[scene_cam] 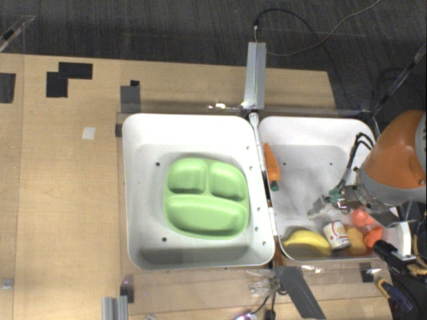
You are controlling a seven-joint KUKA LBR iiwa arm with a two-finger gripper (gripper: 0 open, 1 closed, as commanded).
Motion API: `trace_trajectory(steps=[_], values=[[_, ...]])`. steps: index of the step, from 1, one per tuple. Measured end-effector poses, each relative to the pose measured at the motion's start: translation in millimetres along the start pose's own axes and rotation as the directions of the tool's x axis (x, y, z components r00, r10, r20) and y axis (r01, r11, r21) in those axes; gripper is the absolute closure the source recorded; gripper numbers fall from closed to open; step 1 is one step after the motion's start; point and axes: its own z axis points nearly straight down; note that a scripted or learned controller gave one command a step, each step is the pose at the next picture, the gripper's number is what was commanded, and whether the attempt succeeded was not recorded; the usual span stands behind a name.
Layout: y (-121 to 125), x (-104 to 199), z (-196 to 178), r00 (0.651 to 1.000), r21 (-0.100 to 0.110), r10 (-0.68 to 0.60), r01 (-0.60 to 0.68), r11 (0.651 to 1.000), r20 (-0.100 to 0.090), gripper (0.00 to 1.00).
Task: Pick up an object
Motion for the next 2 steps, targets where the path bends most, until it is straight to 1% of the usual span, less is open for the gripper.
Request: trace_trajectory(steps=[1, 2], values=[[21.8, 24.0, 26.3, 0.956, -0.008, 0.295, -0.295, 0.955, 0.001, 0.0], [-0.2, -36.3, 26.2, 0.976, -0.011, 0.216, -0.216, 0.976, 0.003, 0.0]])
